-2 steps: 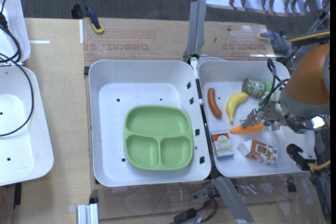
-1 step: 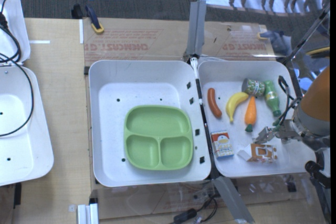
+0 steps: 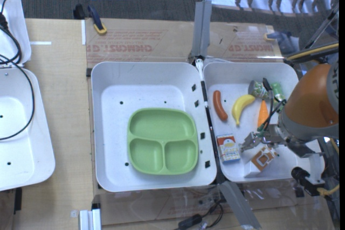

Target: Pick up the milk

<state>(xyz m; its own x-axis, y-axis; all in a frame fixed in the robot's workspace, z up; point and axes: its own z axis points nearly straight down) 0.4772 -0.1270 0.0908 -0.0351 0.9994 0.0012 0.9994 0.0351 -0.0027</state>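
Your milk is the small carton with the red top and blue lower label, lying flat on the floor of the right bin, close to that bin's left wall and toward its near edge. You'll find the gripper just to the carton's right, low over the bin floor, its metal fingers pointing left toward the carton and set apart, with nothing between them. The arm comes in from the right edge, its orange band bulking over the bin's right side and the wrist angled down and leftward. Just below the gripper lies a brown packet. Farther back sit a red sausage, a banana, a carrot and some green items. In the left bin you have a green divided plate
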